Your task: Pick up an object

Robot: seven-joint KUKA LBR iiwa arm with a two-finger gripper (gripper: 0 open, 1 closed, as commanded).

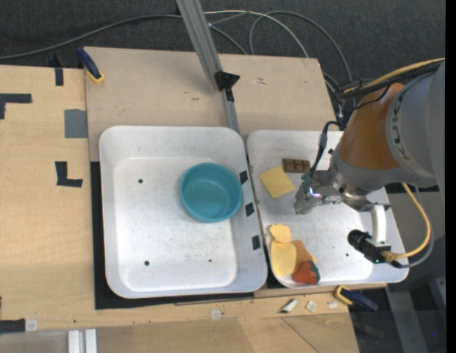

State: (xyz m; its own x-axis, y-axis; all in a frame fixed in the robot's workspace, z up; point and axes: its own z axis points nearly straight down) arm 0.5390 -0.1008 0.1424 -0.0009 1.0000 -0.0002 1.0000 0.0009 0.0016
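My gripper [307, 199] hangs low over the middle of the right bin [338, 259], pointing down. A pale yellow square block [276, 182] lies just left of it, close to the bin's left wall. A small brown bar [294, 165] lies a little beyond the block, up-left of the gripper. At the bin's near left corner sits a cluster of toy food: a yellow piece [282, 250] with an orange and red piece [307, 271] against it. Nothing shows between the gripper's tips.
A teal bowl [210, 191] stands in the left bin [140, 219] near its right wall. A slanted metal pole [206, 50] crosses the bench behind the bins. Cables run along the back and down the arm's right side.
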